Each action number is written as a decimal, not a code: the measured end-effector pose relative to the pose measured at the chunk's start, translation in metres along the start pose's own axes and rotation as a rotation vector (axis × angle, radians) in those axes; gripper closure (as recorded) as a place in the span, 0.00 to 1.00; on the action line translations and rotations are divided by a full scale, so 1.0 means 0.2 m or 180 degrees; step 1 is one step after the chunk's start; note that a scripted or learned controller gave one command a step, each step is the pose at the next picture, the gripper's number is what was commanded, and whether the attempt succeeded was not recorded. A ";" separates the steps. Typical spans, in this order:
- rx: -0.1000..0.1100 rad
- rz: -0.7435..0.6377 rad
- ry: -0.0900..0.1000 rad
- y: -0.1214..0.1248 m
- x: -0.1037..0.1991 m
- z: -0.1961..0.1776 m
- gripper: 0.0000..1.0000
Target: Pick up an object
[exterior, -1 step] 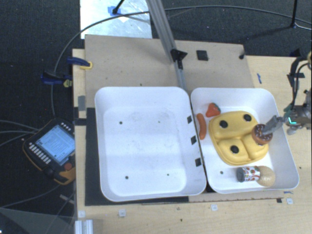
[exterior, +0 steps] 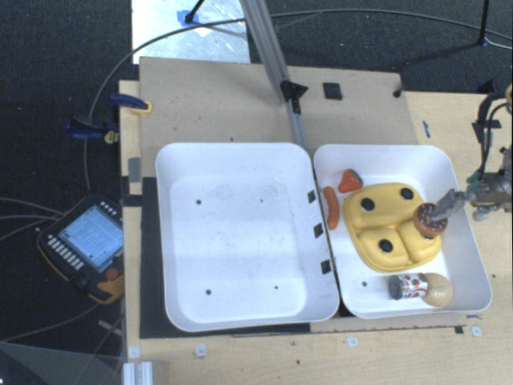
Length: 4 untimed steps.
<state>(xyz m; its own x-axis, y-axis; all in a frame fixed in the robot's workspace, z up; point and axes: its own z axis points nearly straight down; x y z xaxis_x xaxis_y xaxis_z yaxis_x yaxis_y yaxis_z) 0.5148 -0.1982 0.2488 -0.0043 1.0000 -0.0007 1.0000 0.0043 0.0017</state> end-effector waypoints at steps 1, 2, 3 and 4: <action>0.0008 0.0008 0.0003 0.02 0.01 0.21 0.00; 0.0015 0.0009 0.0006 0.02 0.02 0.53 0.00; -0.0032 0.0000 -0.0014 0.04 0.01 0.58 0.00; -0.0025 0.0002 -0.0007 0.04 0.02 0.54 1.00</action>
